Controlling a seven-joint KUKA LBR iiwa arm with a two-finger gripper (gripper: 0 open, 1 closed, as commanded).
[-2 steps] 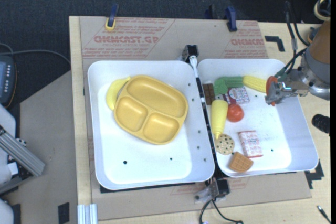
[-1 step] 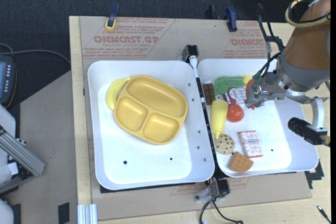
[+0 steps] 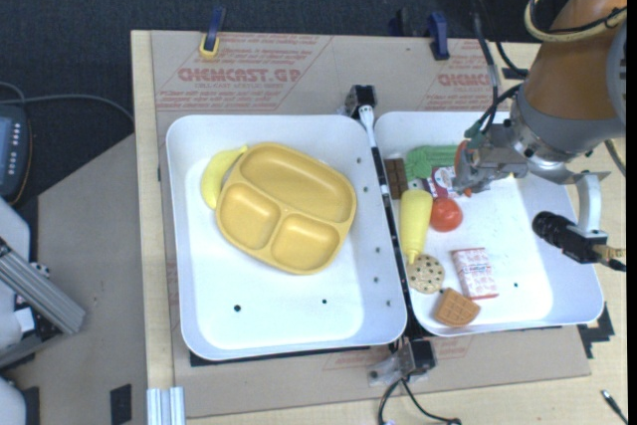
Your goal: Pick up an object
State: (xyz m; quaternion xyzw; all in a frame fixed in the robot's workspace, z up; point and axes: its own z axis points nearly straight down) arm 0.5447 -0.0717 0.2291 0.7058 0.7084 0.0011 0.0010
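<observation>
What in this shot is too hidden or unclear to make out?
- Gripper fingers: the arm's wrist covers them from the camera view.
- Green object: partly behind the gripper, shape unclear.
- Yellow piece: mostly under the yellow divided tray.
- Red-and-white packet: print too small.

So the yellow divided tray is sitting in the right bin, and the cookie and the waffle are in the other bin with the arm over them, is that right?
Not quite. The camera view shows the yellow divided tray in the left bin, not the right one. The rest stands: the cookie and the waffle lie in the other bin, the right bin, with the arm over it.
</observation>
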